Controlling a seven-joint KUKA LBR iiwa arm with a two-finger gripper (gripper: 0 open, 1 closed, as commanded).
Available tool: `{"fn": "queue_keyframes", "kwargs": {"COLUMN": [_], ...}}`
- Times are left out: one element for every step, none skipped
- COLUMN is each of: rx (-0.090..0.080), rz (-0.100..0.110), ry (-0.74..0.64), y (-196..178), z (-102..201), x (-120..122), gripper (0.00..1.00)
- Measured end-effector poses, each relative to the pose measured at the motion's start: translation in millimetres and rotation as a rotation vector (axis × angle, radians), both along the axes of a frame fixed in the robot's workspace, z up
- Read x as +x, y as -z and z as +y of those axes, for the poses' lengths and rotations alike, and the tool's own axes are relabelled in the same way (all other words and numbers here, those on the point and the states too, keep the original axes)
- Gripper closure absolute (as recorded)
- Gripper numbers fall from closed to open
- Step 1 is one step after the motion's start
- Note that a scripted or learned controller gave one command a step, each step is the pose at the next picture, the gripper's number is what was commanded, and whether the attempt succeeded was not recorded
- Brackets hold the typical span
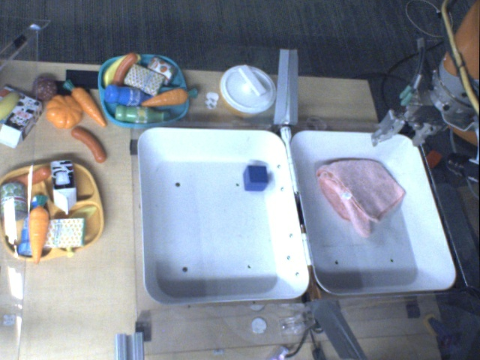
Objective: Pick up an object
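Note:
A small blue cube [256, 177] lies in the left bin [187, 268], towards its far right corner. In the right bin [397, 265], a crumpled pink cloth [358, 190] covers the far middle of the floor. My gripper [399, 131] hangs over the far right corner of the right bin, up and to the right of the cloth and apart from it. Its fingers are open with nothing between them. The arm's orange band [454, 62] shows at the right edge.
On the bench to the left stand a blue bowl of toy food [142, 88] and a yellow plate of toys [49, 210]. A toy pumpkin [62, 112], carrot and sausage [90, 144] lie loose. A white-lidded container [248, 89] sits behind the bins.

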State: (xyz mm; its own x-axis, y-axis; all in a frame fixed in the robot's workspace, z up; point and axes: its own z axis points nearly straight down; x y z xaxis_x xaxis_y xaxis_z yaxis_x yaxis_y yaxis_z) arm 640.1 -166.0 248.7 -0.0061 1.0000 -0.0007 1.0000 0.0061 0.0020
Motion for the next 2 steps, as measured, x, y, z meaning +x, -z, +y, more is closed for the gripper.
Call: {"fn": "queue_keyframes", "kwargs": {"rx": [-0.001, -0.004], "rz": [-0.009, -0.018], "ry": [-0.076, -0.277], "y": [151, 155], "z": [21, 76], "x": [-27, -24], "gripper": [0.0, 0.0]}}
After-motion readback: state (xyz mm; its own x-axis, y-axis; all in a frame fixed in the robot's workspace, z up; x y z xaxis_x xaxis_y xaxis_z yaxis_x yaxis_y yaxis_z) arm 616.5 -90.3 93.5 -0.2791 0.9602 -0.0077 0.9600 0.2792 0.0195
